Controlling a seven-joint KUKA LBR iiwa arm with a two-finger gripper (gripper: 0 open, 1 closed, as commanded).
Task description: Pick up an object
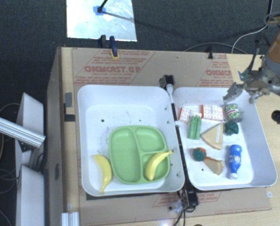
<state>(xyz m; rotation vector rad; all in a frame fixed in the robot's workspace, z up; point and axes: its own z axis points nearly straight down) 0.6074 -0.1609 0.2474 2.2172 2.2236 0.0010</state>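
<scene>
We read L to R. On the desk, the left bin carries a green divided plate, w/ one banana on the bin floor touching the plate's left edge and a second banana lying across the plate's lower right compartment. The right bin holds the clutter: two small red-and-white packets near the back, a green ribbed piece just in front of them, a pale wedge, a small green-and-orange item beside a tan piece, a blue bottle lying toward the front, a dark teal lump and a small green-and-white can. The jaws hang over the bin's back right part, apart at the tips as far as we can make out and w/ nothing between them. We judge this the approach step: no pick made yet, arm poised over the pile. The nearest candidate, in our view, is the can, lying just below and left of the jaws, near but not between them; the teal lump sits just in front of it. Next move prob. calls for a short shift toward the can, then a straight descent, w/ care since the neighbours crowd in close.
</scene>
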